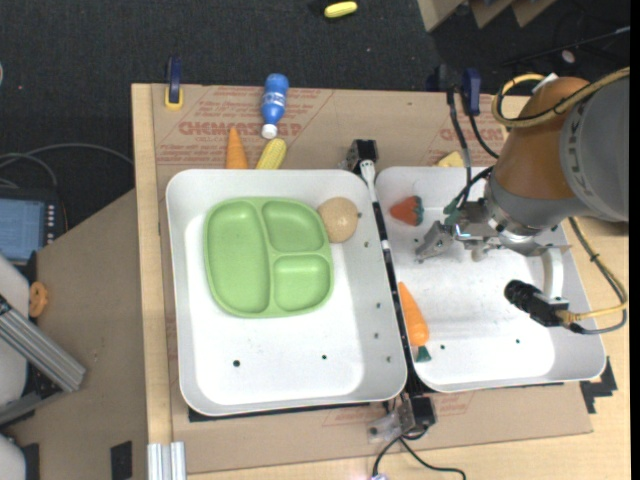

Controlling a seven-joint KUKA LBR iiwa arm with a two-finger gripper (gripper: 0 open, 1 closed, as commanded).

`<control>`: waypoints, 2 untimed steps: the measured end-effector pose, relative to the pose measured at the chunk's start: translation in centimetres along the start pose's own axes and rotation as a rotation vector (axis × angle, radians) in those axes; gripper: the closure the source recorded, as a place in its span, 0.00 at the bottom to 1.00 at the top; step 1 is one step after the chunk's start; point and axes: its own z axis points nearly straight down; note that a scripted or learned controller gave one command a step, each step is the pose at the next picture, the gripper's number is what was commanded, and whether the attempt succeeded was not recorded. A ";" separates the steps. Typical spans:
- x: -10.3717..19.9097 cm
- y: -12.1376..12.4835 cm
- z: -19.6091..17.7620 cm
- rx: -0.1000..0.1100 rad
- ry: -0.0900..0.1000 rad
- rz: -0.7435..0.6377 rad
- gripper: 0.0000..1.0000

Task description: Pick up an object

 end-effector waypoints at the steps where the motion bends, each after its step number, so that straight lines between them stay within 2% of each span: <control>1: 0.3 3.8 1.8 -0.009 -0.004 0.003 0.00; 2: 0.2 7.2 3.7 -0.008 -0.004 0.002 0.00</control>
